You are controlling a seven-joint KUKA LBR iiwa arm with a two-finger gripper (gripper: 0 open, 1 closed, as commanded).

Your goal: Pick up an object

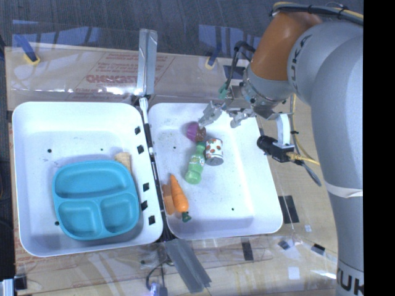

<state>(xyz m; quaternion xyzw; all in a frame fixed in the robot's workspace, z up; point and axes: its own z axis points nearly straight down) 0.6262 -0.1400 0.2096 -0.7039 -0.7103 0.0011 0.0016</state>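
My gripper [221,118] hangs over the back of the right bin [259,190]. Its two fingers are spread apart and open, with nothing between them. The left fingertip [205,117] is just above and right of a small purple object [193,130]. In front of that lie a small can with red dots [213,151], a green bottle [195,168] and an orange carrot [179,196] with a green end. A second orange piece [166,200] rests against the bin's left wall.
The left bin [37,134] holds a blue divided tray [95,199] and a small beige item [123,160] at the tray's back right corner. A metal divider [147,60] rises between the bins. The arm's grey body and cables take up the right side.
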